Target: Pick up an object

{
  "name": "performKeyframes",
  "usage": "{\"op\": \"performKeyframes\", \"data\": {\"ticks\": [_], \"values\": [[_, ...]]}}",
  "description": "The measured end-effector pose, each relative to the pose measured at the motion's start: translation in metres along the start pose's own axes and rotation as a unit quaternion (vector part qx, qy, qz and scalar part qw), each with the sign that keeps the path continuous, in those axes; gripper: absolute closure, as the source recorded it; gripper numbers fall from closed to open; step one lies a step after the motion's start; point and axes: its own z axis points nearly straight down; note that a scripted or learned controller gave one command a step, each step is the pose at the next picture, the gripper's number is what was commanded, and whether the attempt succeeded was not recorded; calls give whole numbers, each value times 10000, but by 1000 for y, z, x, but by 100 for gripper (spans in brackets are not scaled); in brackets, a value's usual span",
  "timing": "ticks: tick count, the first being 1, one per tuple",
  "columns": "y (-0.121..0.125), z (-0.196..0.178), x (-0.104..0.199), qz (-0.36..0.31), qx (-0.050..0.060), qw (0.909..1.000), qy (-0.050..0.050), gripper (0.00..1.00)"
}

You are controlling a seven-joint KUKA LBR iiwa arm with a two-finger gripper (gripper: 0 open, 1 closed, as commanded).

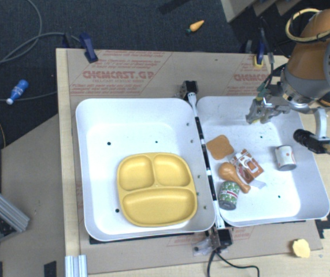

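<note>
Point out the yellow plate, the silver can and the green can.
Yellow plate [155, 188]: camera view, on the ridge between its compartments.
Silver can [284, 157]: camera view, on its side wall.
Green can [229, 195]: camera view, on its label.

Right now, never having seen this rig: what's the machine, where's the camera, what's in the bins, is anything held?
One fixed camera looks down at a slant on a bench with two shallow white bins. The grey and orange machine at right is a robot arm; its gripper hangs over the right bin, with nothing visibly held. That bin holds a brown flat piece, a toy drumstick, a small packet, a green can and a silver can. The left bin holds a yellow divided tray.
</note>
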Motion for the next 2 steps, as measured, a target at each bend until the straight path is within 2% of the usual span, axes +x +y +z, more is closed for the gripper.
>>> {"op": "performKeyframes", "data": {"ticks": [1, 2], "values": [[29, 68, 21, -15, 89, 10000, 16, 100], [-27, -33, 91, -38, 2, 10000, 29, 100]]}}
